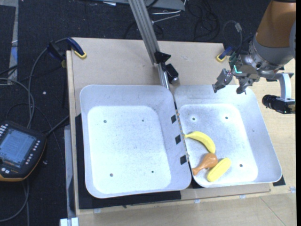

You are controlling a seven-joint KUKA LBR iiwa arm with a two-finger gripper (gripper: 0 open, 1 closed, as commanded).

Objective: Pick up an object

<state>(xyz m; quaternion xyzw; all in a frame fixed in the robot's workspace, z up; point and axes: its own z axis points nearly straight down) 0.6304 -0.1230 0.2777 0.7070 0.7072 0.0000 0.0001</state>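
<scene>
Above the far edge of the right shallow white bin [244, 126], the two-finger gripper [232, 82] is held with its fingers spread apart and nothing between them. Near the bin's front, a curved yellow plastic banana [202, 140], an orange-brown drumstick-shaped toy [205, 163] and a short yellow oblong piece [219, 169] are clustered together, well apart from the gripper. Beside it, the left white bin [127, 142] is seen.
</scene>
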